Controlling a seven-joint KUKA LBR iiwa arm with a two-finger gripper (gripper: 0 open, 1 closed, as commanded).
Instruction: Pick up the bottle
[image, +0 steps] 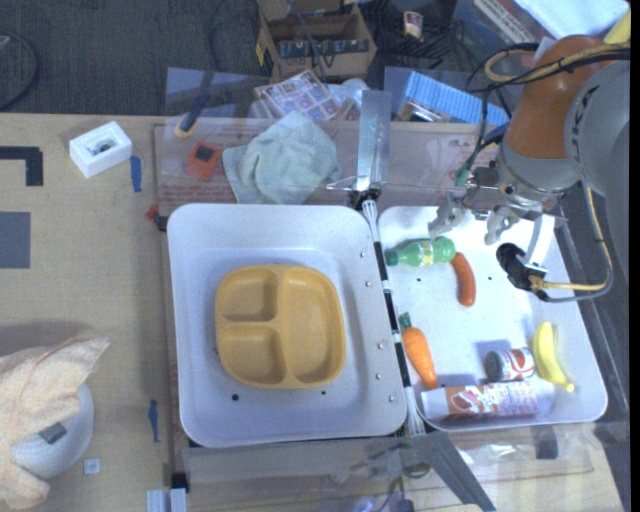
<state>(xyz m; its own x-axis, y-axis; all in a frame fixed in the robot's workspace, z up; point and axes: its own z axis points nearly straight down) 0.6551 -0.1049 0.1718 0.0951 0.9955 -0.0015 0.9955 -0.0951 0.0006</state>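
Gripper (468, 218) hung over the far end of the right bin (590, 385), fingers spread apart, nothing between them. The bottle (421, 252) lay on its side just below and left of the fingertips, close but not touching as far as I could tell, cap end toward the divider between bins.

Handling guess: small green plastic bottle with a yellowish label, likely light and fairly stiff. Round and smooth, so it would probably roll or squirt out under an off-centre pinch. Best hold looked like across the body at mid-length, jaws square to its long axis; the neck was too thin and too near the bin wall.

Right bin contents, relative to the gripper:
- sausage (465, 279), just below, right next to the bottle's base; risk of a finger snagging it
- carrot (417, 354), further below and left, along the divider
- banana (549, 355), below and right
- small can (510, 364), beside the banana
- silver tube (488, 401), at the near wall, well apart

Left bin (190, 300), well left of the gripper, held just a yellow divided tray (281, 326); its compartments looked bare.
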